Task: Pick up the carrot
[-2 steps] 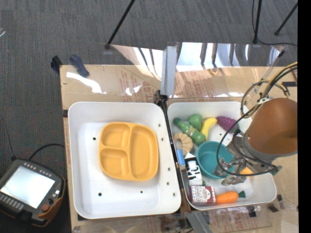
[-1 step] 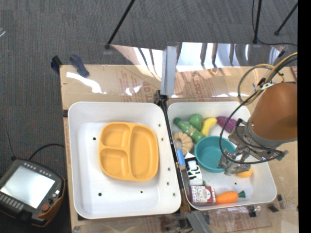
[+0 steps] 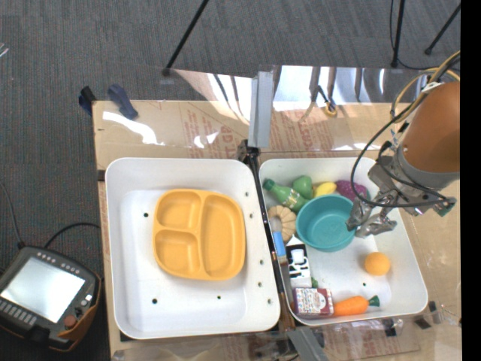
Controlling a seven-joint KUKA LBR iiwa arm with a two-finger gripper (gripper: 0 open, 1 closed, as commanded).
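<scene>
gripper point(image 3: 368, 222) at right rim of teal bowl point(image 3: 325, 222) in right bin point(image 3: 415, 277); finger spread cannot be told, nothing seen held. carrot point(image 3: 351, 305) lies well below gripper, near bin's front wall, untouched. long axis roughly left-right, slightly tilted; green top toward right, tip toward small red-white carton point(image 3: 313, 301) touching it. carton print and black-white pack point(image 3: 299, 264) print unreadable. orange ball point(image 3: 377, 263) between gripper and carrot. left bin point(image 3: 124, 194) holds yellow divided plate point(image 3: 200, 234). bench cardboard-topped, grey carpet beyond, tablet point(image 3: 41, 292) on floor far left.
</scene>
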